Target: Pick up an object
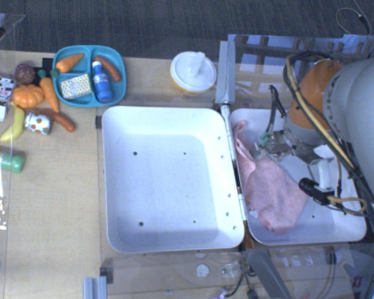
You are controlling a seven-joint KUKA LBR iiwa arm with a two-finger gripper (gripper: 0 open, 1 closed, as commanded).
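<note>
A pink cloth (268, 189) is being left lying in the right bin (336, 229), its long axis running far-to-near. The gripper (273, 143) is being held just above its far end; its state cannot be told.

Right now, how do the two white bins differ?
The left bin is wider, and its floor lies bare with small dark holes showing. The right bin holds a crumpled pink cloth, and the arm's gripper hangs over its upper part. Both are shallow, white, round-cornered, set side by side.
</note>
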